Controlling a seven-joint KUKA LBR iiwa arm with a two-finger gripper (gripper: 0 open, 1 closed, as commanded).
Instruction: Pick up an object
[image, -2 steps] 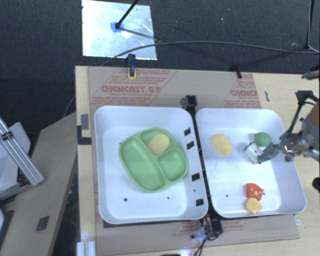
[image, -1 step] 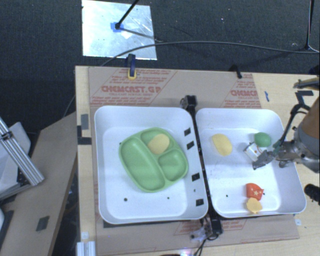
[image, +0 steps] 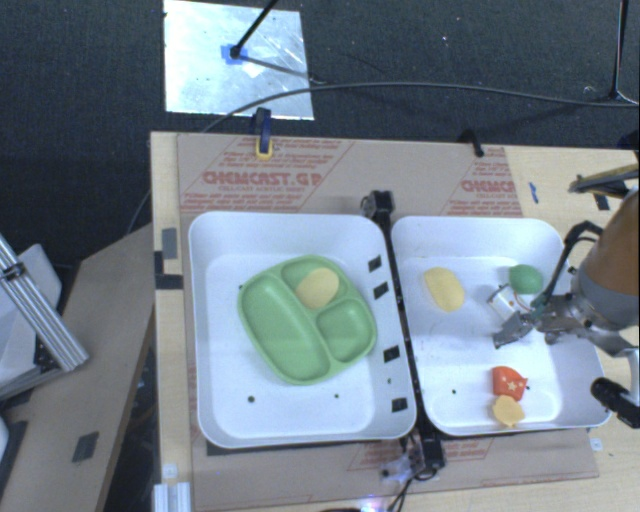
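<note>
Two shallow white plastic bins sit side by side on the counter (image: 330, 165), which is covered with printed brown cardboard.

Left bin (image: 215, 400): holds a green plate (image: 290, 340), smooth, rounded and divided into three compartments. A pale yellow lump (image: 318, 288) lies in the upper right compartment.

Right bin (image: 480, 230): holds four small items.
- A pale yellow oval (image: 444, 288), smooth, near the upper left.
- A green ball (image: 525, 277), right of the oval.
- A red piece (image: 508, 381) near the lower edge.
- A small yellow piece (image: 507, 409), just below the red one and touching it.

The gripper (image: 512, 318) reaches in from the right, low over the middle of the right bin. Its metal fingers (image: 503, 297) stand spread apart, with nothing between them. The green ball lies just beside the upper finger.
</note>
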